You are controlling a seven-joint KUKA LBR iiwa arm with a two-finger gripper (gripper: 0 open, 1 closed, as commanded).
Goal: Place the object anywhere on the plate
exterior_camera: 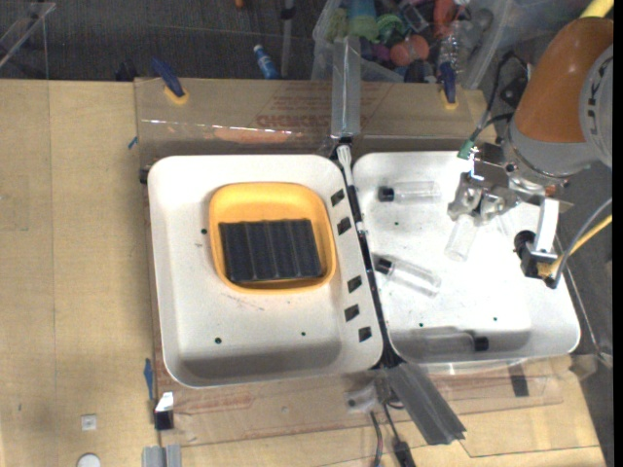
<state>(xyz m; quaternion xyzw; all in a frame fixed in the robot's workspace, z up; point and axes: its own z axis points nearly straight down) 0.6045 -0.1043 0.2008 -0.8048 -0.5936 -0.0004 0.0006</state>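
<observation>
Across the wooden surface (68, 261) sit two white bins side by side. Left bin (175, 339) bears a yellow plate (222, 207) with a dark ridged block (270, 248) on it. Right bin (506, 319) holds three clear vials: one near the back (409, 192), one mid-bin (409, 274), one at the front edge (453, 340). Over that bin hangs the claw (471, 210), a fourth clear vial (459, 241) at its tip; whether it grips the vial, I cannot tell.
</observation>
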